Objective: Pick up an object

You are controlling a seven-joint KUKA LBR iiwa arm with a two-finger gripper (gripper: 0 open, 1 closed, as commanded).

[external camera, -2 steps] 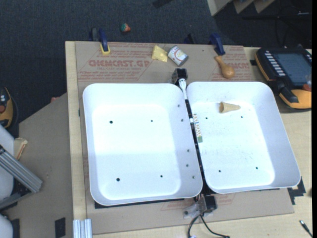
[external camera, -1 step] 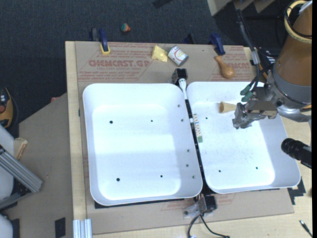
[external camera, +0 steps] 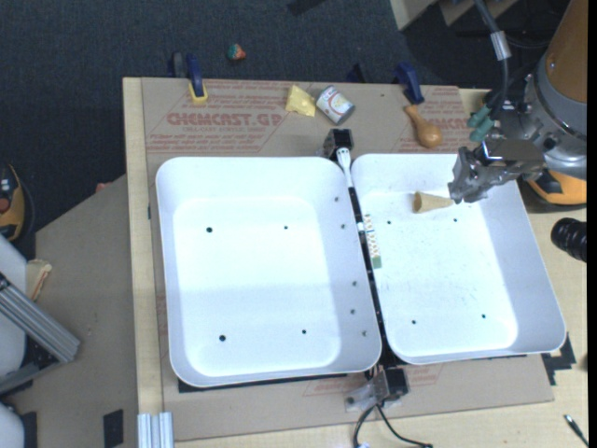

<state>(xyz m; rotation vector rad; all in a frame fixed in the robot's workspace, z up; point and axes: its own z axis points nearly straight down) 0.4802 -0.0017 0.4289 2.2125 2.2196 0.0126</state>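
We see the two white bins: the near left bin [external camera: 252, 264] carries nothing to grasp, while in the far part of the right bin [external camera: 466, 287] a small tan piece [external camera: 431, 203] lies free, and the gripper [external camera: 466, 187] hangs just beside its right end, probably to grasp it.

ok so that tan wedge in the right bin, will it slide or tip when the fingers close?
The wedge looks small and blocky, so probably stiff and light. It lies flat on the smooth bin floor, so it may skate away rather than tip. One end tapers, so an off-centre pinch by the gripper could squirt it out.
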